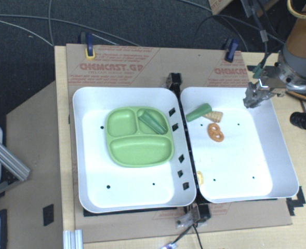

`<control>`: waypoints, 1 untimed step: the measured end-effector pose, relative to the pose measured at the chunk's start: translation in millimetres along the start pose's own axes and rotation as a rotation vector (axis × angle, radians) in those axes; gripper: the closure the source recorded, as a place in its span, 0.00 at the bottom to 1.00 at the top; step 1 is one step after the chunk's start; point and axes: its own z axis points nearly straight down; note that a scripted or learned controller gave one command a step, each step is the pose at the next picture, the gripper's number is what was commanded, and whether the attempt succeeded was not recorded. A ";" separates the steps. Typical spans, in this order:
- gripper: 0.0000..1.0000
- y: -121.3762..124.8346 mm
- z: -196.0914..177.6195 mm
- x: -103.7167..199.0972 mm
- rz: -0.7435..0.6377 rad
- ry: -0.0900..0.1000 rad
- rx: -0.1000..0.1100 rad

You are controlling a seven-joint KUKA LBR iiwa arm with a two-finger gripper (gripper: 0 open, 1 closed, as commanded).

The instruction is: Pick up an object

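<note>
Jaws (252,100): we see them at the upper right of the frame, over the right bin's (256,183) far rim; we cannot tell their state.
Task objects: we find a green pickle (198,112), tan cracker (214,116) and orange pretzel (215,133) clustered in the right bin's upper left, left of the jaws.
Left bin (127,183): we note a green divided plate (138,149) carrying a green piece (153,121).
Obstructions: black divider clips (182,157) between bins.
Counter (137,66): brown board under both bins.

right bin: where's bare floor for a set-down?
Right bin: free across the near half and right side, below the pretzel. Crowded at the top left: green piece, cracker, pretzel. Gripper hangs over the top right corner.
</note>
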 end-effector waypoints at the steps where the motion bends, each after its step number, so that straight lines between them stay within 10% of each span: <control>1: 1.00 -0.3 1.1 51.8 -0.003 0.003 0.010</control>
